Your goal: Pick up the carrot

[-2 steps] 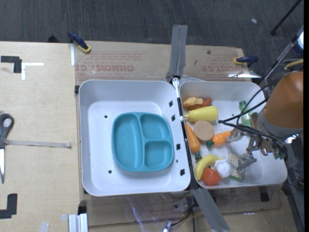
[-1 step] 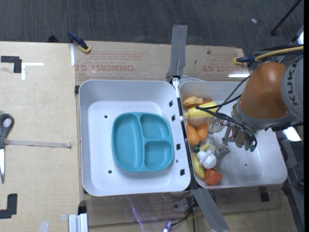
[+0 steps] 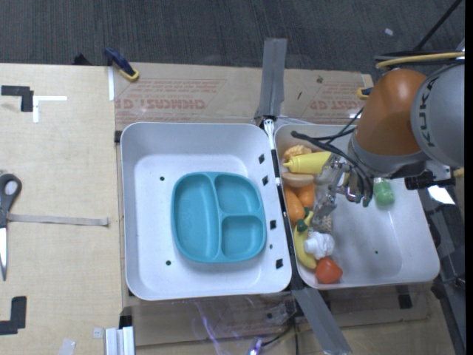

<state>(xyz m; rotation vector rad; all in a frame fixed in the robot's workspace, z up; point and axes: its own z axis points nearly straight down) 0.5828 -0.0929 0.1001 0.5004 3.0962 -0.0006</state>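
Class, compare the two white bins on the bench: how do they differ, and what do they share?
The left bin holds a single teal divided plate; the right bin holds a pile of toy food along its left side. The arm reaches into the right bin, not the left bin. Both are shallow, white and sit side by side.

Dark grey carpet (image 3: 185,13) lies beyond a pale wooden bench (image 3: 52,161) partly covered by cardboard (image 3: 185,98).
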